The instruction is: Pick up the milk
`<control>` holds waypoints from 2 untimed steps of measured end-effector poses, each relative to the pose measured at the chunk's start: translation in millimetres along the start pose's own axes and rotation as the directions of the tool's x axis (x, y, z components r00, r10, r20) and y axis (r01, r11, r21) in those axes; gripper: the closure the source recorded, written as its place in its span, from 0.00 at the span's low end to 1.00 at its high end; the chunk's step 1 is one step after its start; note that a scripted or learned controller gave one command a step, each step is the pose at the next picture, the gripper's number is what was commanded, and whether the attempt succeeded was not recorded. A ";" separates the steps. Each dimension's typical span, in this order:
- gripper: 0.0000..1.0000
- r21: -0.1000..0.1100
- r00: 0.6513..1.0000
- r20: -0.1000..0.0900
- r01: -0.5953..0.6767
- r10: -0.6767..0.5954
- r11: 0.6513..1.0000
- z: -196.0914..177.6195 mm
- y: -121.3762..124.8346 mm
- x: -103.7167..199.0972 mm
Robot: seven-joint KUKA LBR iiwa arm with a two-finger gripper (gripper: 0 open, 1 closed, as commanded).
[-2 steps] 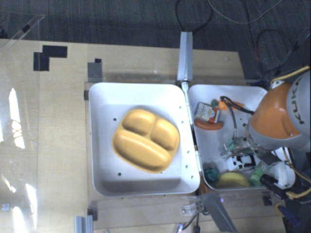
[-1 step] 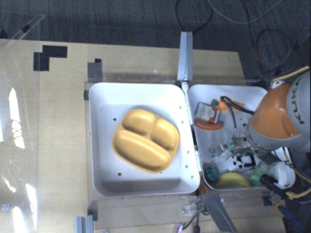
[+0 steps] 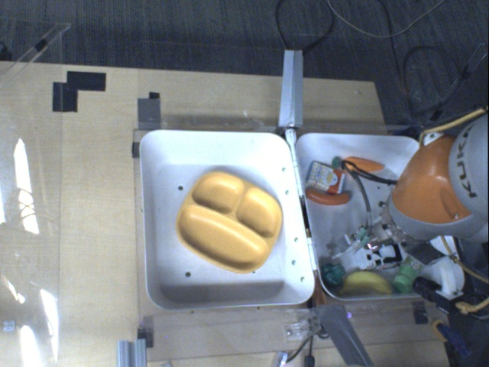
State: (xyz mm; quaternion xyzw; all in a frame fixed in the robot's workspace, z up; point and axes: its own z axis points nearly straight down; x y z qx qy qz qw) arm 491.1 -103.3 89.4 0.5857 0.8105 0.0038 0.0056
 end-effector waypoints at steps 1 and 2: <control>1.00 -0.007 1.000 0.002 0.005 -0.005 1.000 -12.0 3.3 0.2; 0.00 -0.007 1.000 0.002 0.004 -0.004 1.000 -11.9 3.2 0.1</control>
